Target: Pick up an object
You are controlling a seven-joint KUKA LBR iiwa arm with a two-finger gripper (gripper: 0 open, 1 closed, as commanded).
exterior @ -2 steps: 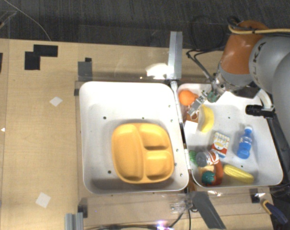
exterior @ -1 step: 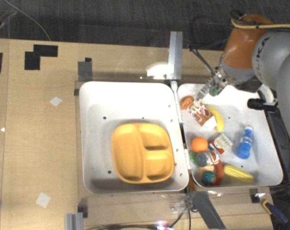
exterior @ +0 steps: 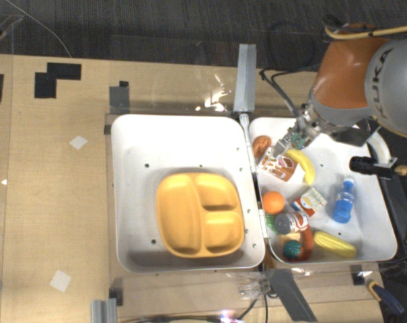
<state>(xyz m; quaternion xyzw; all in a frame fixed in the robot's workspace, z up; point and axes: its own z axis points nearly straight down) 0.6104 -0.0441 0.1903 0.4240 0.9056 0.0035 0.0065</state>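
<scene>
Camera view looks down on a tan worktop (exterior: 48, 200) carrying two shallow white bins side by side. Largest in the frame is the grey arm (exterior: 378, 79) with its orange band, entering from the right and leaning over the right bin's upper edge. The left bin (exterior: 132, 180) holds a yellow divided tray (exterior: 200, 214), lying flat toward its lower right. The right bin (exterior: 381, 237) is crowded. A yellow banana (exterior: 303, 165) lies near the top centre, and a red and white carton (exterior: 282, 167) sits just beside it to the left. A brown rounded item (exterior: 262, 145) rests in the top left corner. A blue bottle (exterior: 342, 202) stands apart toward the right wall. Lower down there is an orange (exterior: 274, 202), a small white packet (exterior: 310, 200), a red and white can (exterior: 292, 223), a yellow corn-like piece (exterior: 334, 244) and a small green item (exterior: 294, 249) by the bottom wall. The pincer (exterior: 284, 147) hangs low over the carton's upper edge, just left of the banana; whether its tips are spread or closed cannot be told, and no object is seen between them.
</scene>
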